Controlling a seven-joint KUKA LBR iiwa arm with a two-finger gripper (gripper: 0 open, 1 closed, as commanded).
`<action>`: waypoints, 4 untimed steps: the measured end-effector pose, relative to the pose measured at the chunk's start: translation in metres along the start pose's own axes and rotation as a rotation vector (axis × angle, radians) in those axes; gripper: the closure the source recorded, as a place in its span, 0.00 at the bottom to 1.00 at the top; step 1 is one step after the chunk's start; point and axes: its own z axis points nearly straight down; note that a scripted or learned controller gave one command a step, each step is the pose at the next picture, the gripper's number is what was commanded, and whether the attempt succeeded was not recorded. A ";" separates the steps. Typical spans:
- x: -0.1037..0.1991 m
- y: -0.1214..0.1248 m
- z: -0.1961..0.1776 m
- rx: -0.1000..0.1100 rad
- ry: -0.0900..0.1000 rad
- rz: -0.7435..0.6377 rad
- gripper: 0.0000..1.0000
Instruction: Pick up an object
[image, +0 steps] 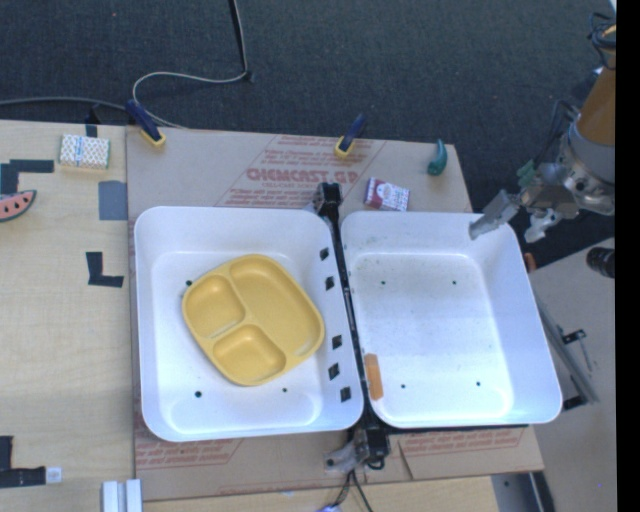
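One fixed camera, high above the tabletop (60, 330).
It looked down at a slant from the near side, far enough back to take in both the left bin (160, 400) and the right bin (520, 390) with dark floor (400, 60) beyond.

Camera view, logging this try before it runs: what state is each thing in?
Yellow plate: flat, right way up, in the left bin.
Orange piece: lying at the right bin's left edge.
Hand: above the right bin's far right corner, holding nothing visible.
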 end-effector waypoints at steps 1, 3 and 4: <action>0.021 0.052 0.140 0.006 0.002 0.000 0.00; 0.084 0.061 0.194 -0.003 0.001 -0.002 0.00; 0.083 0.061 0.184 -0.003 0.000 -0.003 1.00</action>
